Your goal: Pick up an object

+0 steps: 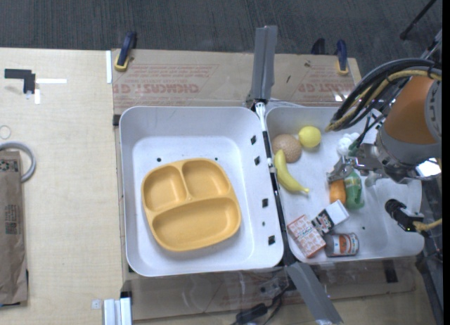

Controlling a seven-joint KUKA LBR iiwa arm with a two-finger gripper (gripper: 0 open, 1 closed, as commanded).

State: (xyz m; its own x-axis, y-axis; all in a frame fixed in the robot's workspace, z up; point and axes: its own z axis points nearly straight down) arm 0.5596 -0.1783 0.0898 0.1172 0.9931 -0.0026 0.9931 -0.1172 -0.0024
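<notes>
The arm enters from the right of the right bin (394, 246), its orange band over that bin's right side. The tool (344, 172) sits low inside the bin, just above a green object (354, 193) and an orange object (337, 191) lying side by side. Whether the tool is open or closed cannot be told from this angle, and nothing can be confirmed as gripped.

Contents of the right bin, placed relative to the tool: a yellow lemon (309, 136) and a brown round fruit (287, 147) lie to its upper left; a banana (287, 174) lies to its left, against the dividing wall; a red-and-white packet (305, 236), a small dark-and-white box (329, 217) and a can on its side (342, 245) lie below it, near the bin's front edge. The left bin (140, 126), well to the tool's left, carries a yellow divided tray (190, 204).

Judgement of step: the descent or grasp attempt appears in hand, with the green and orange pair as the probable target. No lift is evident.

Next move calls for closure on one item only, then a straight vertical lift. The two objects touch or nearly touch, so there is a risk that one is pushed aside or that both are pinched and slip. A confirmed hold is needed before any travel.
</notes>
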